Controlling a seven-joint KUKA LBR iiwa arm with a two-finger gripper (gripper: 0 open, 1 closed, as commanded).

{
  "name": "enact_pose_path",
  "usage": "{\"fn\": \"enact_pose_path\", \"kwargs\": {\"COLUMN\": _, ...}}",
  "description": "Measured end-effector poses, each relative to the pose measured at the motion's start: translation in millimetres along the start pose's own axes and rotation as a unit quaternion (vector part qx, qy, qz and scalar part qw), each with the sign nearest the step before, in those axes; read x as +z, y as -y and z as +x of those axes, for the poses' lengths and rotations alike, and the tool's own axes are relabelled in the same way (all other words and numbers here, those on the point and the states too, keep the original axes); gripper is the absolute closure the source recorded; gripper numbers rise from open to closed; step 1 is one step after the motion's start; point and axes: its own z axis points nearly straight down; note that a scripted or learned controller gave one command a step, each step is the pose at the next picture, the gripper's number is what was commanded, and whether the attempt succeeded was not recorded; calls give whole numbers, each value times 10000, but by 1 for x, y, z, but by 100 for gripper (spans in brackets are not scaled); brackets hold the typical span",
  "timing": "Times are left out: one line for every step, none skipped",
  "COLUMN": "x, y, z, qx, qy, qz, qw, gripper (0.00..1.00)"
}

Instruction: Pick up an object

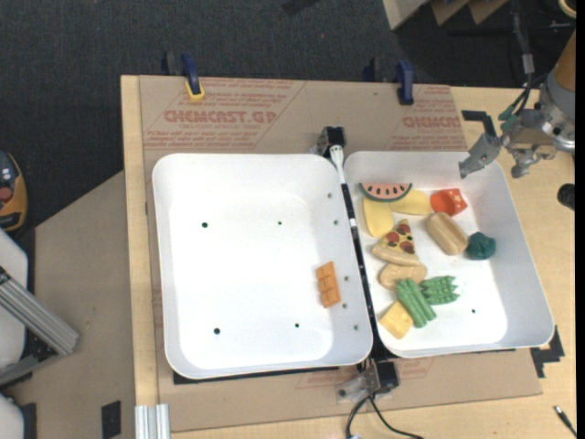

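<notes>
In the camera view the gripper [498,154] hangs over the far right corner of the right bin [521,273], its two fingers spread and nothing between them, though at this slant its height above the bin floor is hard to judge. The pickable toys sit packed along that bin's left side: a watermelon slice [385,189] near the far edge, a red block [449,201] and a bread roll [446,233] just beside each other, a pizza slice [398,239], a green broccoli piece [480,244], green beans [425,297] and a cheese wedge [396,320] toward the near edge. A lone orange waffle piece [327,283] lies in the left bin [183,273] near its right wall. The main risk is the crowding: fingers descending into the cluster could straddle two pieces, nudge neighbours aside, or close on a rounded toy that squirts free. A descent too close to the bin's rim could also strike the wall.
</notes>
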Motion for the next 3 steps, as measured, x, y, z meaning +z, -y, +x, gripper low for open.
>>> {"fn": "enact_pose_path", "kwargs": {"x": 155, "y": -45, "z": 16, "qx": -19, "qy": 3, "qz": -19, "qw": 10000, "gripper": 0}}
{"fn": "enact_pose_path", "kwargs": {"x": 140, "y": -45, "z": 15, "qx": -12, "qy": 14, "qz": -30, "qw": 10000, "gripper": 100}}
{"fn": "enact_pose_path", "kwargs": {"x": 152, "y": 1, "z": 19, "qx": 4, "qy": -5, "qz": 17, "qw": 10000, "gripper": 100}}
